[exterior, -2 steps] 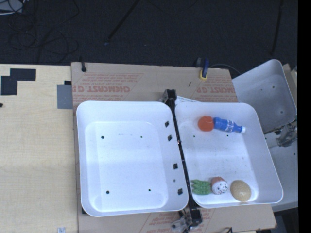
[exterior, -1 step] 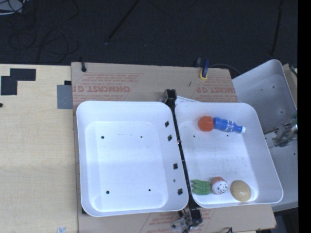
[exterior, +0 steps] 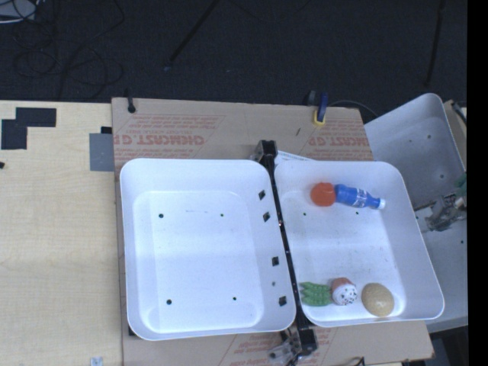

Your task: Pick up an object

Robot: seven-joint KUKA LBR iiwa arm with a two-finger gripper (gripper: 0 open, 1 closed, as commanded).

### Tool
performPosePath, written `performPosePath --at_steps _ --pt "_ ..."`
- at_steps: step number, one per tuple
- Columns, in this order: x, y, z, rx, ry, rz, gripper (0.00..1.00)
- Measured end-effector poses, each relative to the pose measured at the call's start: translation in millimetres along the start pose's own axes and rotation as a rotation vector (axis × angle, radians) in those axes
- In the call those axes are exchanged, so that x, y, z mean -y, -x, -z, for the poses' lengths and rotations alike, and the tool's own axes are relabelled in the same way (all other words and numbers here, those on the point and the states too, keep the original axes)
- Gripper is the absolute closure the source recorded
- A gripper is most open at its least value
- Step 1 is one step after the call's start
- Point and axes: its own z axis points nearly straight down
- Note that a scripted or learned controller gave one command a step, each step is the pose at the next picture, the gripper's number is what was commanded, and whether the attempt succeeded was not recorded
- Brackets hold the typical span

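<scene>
Two white bins sit side by side on the bench. Your candidates all lie in the right bin (exterior: 396, 227). Near its far wall, an orange ball (exterior: 322, 194) touches the cap end of a blue bottle (exterior: 358, 197) lying on its side. Along the near wall, left to right, you see a green toy (exterior: 313, 293), a spotted ball (exterior: 344, 291) and a tan egg (exterior: 377, 299) — close together, the toy and spotted ball touching. The left bin (exterior: 152, 280) bears only its floor marks. Of the gripper you can judge nothing here, so whether it is spread or pressed together cannot be told. The step in hand is likely the approach, with no object yet lifted. Next you need a target — the egg, at the end of its row, seems easiest to grasp.
</scene>
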Motion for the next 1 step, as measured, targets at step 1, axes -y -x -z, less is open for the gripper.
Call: performPosePath --at_steps 1 --pt "0.2 -9.1 -10.6 0.000 0.000 0.000 1.00"
